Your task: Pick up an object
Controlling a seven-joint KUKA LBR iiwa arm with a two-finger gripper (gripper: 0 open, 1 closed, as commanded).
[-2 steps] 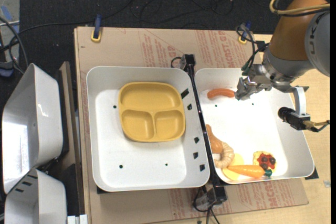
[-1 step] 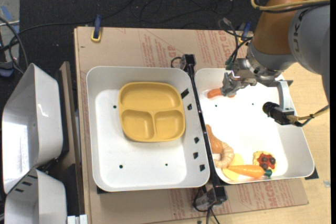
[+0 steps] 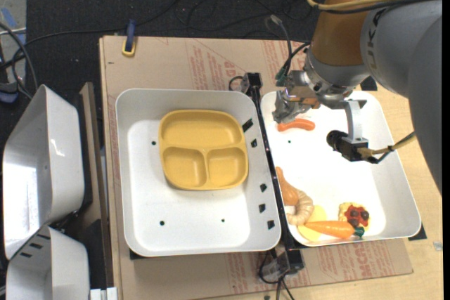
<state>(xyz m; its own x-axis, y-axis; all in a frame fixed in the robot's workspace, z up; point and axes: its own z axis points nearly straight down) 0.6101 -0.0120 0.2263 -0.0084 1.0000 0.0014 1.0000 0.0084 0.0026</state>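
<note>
Right bin (image 3: pixel 394 151): small orange curved piece (image 3: pixel 296 126), sausage- or chilli-shaped, lies at about 11 o'clock in the bin, near the divider with the left bin (image 3: pixel 133 172).

Handling estimate: looks like moulded toy food, so light, fairly stiff, smooth and rounded; likely to roll or squirt out of a pinch. Best taken across its short width at the middle, not at the tapering ends.

Hand (image 3: pixel 290 109) sits directly at 12 o'clock of the piece, just above it, possibly touching. How far the hand is spread cannot be made out. Nothing seen held.

Other toy foods cluster at 6 o'clock; yellow divided plate (image 3: pixel 204 149) sits in left bin.
</note>
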